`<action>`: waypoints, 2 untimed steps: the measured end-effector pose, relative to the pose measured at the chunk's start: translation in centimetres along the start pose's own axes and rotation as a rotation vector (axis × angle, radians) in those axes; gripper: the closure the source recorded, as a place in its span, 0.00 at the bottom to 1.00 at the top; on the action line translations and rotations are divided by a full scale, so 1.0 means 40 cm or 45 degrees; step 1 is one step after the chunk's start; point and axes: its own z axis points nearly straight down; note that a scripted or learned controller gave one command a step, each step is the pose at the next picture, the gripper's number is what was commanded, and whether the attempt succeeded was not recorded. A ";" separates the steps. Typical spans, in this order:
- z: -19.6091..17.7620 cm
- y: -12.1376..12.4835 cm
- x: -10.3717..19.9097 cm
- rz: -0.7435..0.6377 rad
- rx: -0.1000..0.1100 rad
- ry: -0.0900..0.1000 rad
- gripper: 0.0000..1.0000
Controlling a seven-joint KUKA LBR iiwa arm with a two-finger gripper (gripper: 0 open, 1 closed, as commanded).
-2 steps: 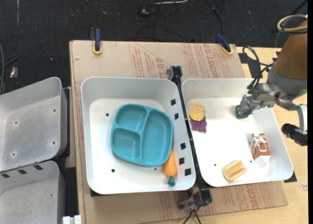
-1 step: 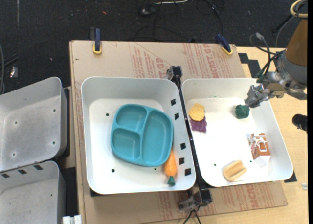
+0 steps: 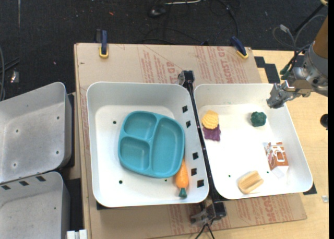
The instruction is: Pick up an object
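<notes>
My gripper point(image 3: 275, 100) hangs over the far right edge of the right bin point(image 3: 237, 91), reaching in from the right. A dark green lump point(image 3: 258, 118) lies just below and left of it, apart from the fingers. Farther left in the same bin sit a yellow corn piece point(image 3: 210, 120) and a purple item point(image 3: 212, 133) touching it. A tan bread roll point(image 3: 250, 181) and a red-and-white packet point(image 3: 276, 155) lie toward the front of the right bin. An orange carrot point(image 3: 181, 177) rests in the left bin beside a teal divided plate point(image 3: 152, 143).
The left bin point(image 3: 102, 107) and right bin meet at a black clip strip point(image 3: 195, 128). Both stand on a cardboard sheet point(image 3: 156, 60) held by two clamps. Grey trays point(image 3: 31, 128) lie off to the left. Cables run across the dark floor behind.
</notes>
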 end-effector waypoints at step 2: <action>0.097 -0.053 0.239 -0.005 0.010 0.005 1.00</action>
